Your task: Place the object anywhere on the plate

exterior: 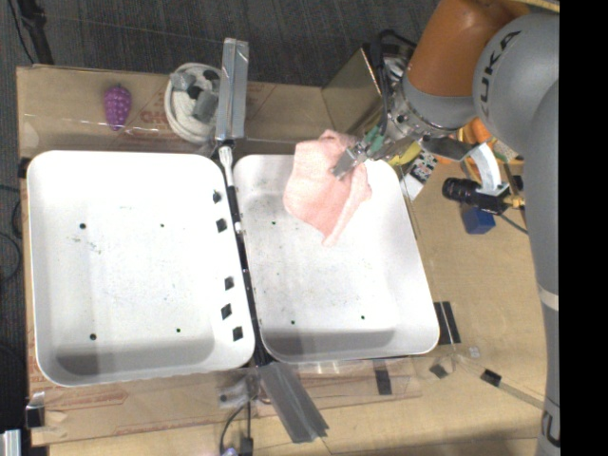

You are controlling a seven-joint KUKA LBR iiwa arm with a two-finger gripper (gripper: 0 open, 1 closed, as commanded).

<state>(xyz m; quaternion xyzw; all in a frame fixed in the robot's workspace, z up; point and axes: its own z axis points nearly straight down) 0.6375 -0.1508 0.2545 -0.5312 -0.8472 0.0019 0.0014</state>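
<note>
A pink cloth (323,196) hangs crumpled over the far part of the right bin (332,293). Its top edge is bunched around my gripper (346,162), and its lower end trails toward the bin floor. The gripper reaches in from the upper right, below the orange band of the arm (465,36). Its dark fingers are pinched into the cloth's upper right side, so it is shut on the cloth. The left bin (123,264) lies beside it, with a row of black clips along the shared wall.
A purple grape-like toy (117,105) and a white round holder (193,101) sit on the bench behind the left bin. A metal post (233,88) stands at the bins' far junction. Cables, a blue part (478,218) and yellow-black bits (418,164) lie right of the right bin.
</note>
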